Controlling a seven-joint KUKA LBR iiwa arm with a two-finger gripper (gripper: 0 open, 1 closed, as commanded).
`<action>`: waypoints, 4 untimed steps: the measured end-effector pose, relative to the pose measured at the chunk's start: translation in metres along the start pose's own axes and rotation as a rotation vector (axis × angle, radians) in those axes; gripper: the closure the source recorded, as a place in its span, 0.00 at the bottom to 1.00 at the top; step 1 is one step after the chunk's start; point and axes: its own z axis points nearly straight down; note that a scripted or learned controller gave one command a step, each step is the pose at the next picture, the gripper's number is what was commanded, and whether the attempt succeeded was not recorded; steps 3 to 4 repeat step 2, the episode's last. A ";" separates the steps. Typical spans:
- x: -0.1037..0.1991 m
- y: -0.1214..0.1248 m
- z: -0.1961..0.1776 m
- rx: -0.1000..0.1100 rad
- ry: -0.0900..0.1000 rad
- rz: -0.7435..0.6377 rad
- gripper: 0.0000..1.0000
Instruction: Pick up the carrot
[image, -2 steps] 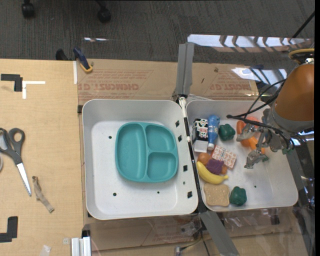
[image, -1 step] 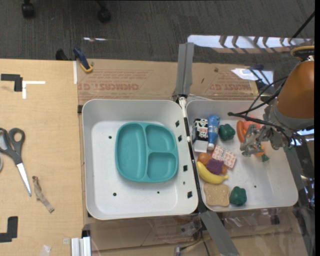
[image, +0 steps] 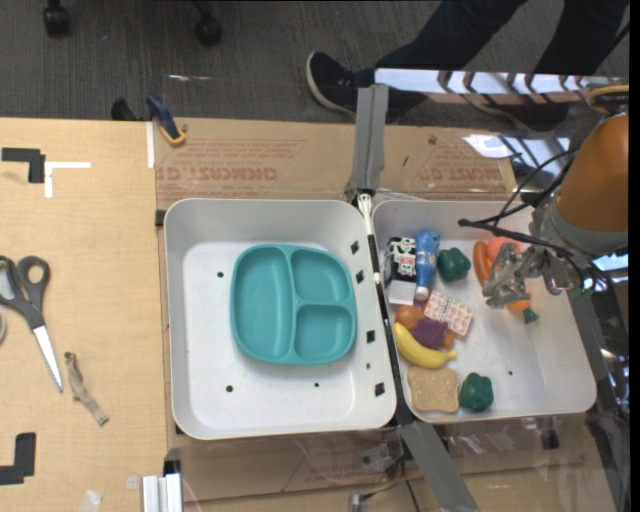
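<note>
The carrot (image: 483, 259) is an orange piece lying at a slant in the right bin (image: 560, 395), near its far right. Its lower end with a green tip (image: 525, 313) pokes out below the gripper. My gripper (image: 506, 282) hangs directly over the carrot's middle and hides that part. The grey arm with its orange band (image: 598, 190) comes in from the right above it. Whether the carrot is held is not visible.
The right bin also holds a blue bottle (image: 427, 262), green vegetables (image: 454, 263) (image: 477, 392), a banana (image: 422, 349), a purple piece (image: 432, 331), a patterned packet (image: 450, 315) and toast (image: 432, 392). A teal divided plate (image: 295, 303) lies in the left bin (image: 190, 330). Scissors (image: 35, 310) rest on the bench.
</note>
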 end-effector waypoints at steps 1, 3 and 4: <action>0.009 0.058 -0.064 -0.002 0.018 -0.015 1.00; 0.008 0.059 -0.073 -0.003 0.016 -0.014 1.00; 0.008 0.059 -0.073 -0.003 0.016 -0.014 1.00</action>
